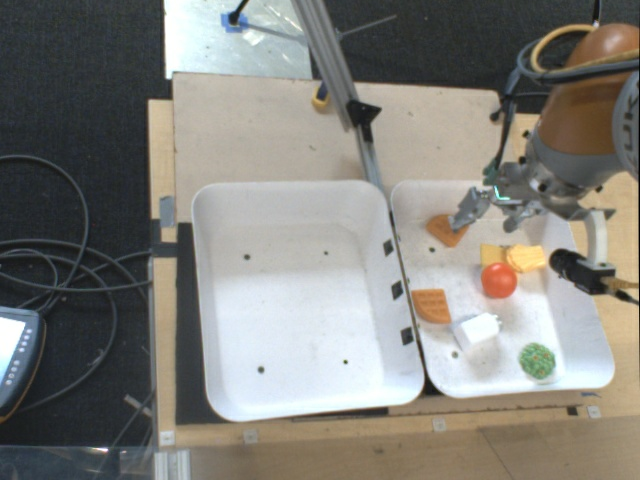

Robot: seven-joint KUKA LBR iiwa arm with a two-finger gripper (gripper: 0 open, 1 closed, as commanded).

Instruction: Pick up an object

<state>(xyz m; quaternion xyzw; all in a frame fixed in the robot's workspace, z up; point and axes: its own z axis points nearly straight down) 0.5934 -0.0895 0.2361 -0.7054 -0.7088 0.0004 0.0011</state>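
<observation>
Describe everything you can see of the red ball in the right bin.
The red ball is small, round, smooth and glossy, tomato-like, with a pale highlight on top. It sits on the floor of the right bin, near the middle. Its upper edge meets or overlaps the yellow block behind it; real contact cannot be told. The white block lies apart below it and the orange waffle-like piece apart to its left. The gripper is away from it, up and to the left.
</observation>
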